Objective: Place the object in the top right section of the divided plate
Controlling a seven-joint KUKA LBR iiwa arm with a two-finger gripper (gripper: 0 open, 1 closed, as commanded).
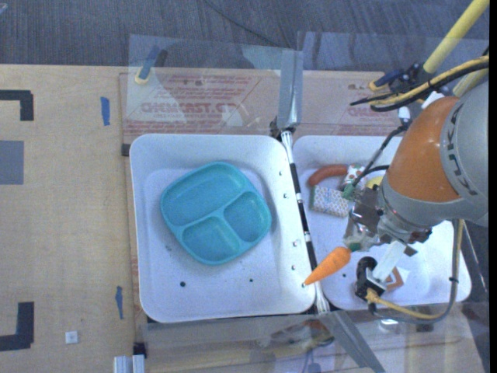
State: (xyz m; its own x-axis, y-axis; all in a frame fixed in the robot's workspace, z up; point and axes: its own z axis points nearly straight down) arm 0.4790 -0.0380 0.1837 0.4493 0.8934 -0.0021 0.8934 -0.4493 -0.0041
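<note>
Carrot (329,264) at lower left edge of right bin (435,282), long axis slanted: thick end up-right, just beside gripper (359,238), pointed tip down-left toward left bin (155,286). Gripper state cannot be told; wrist hides it. Teal divided plate (216,222) well apart, left of carrot, in left bin.

A speckled pale packet (330,200) lies just up the view from the gripper (356,238). Farther from the gripper in that direction is a red sausage-shaped piece (329,173), near the far wall of the right-hand white bin (435,286). Beside the red piece sits a small green-and-white item (353,179), too small to identify. The left-hand white bin (233,301) lies to the view's left of the gripper, across the divider. Well apart from the gripper on that side, the wooden bench (62,208) carries blue tape strips (105,111) and black corner marks (19,103). Beyond both bins, up the view from the gripper, a brown cardboard sheet (202,103) lies under clear plastic.
</note>
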